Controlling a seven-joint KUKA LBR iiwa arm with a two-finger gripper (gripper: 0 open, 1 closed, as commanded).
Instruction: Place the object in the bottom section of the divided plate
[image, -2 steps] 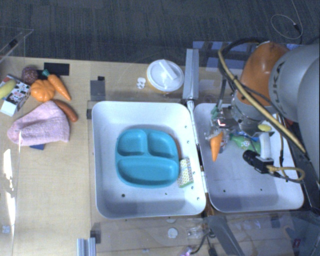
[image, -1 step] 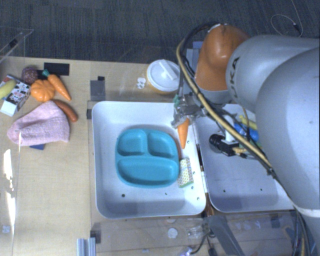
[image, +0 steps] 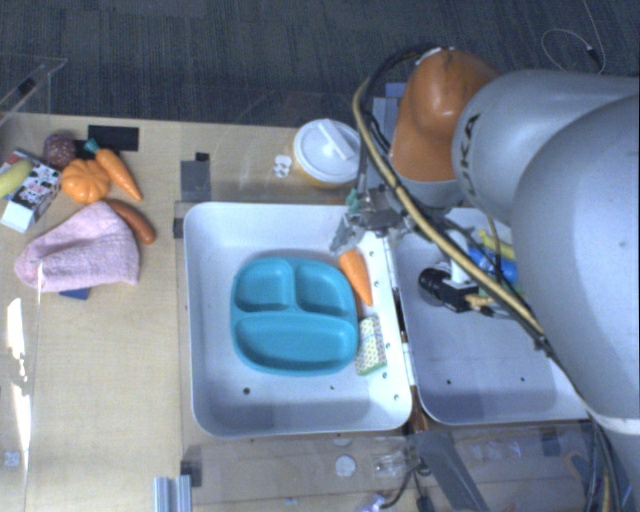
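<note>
Robot lab, wooden bench, 2 white bins, cabled grey arm, toy food

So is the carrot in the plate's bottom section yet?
No. The carrot lies on the bin floor beside the blue divided plate's right edge, below the gripper.

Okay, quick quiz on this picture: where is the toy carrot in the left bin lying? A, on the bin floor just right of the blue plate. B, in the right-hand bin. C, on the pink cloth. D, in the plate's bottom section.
A: the carrot lies on the floor of the left bin, against the right edge of the blue divided plate, just below the gripper.
</note>
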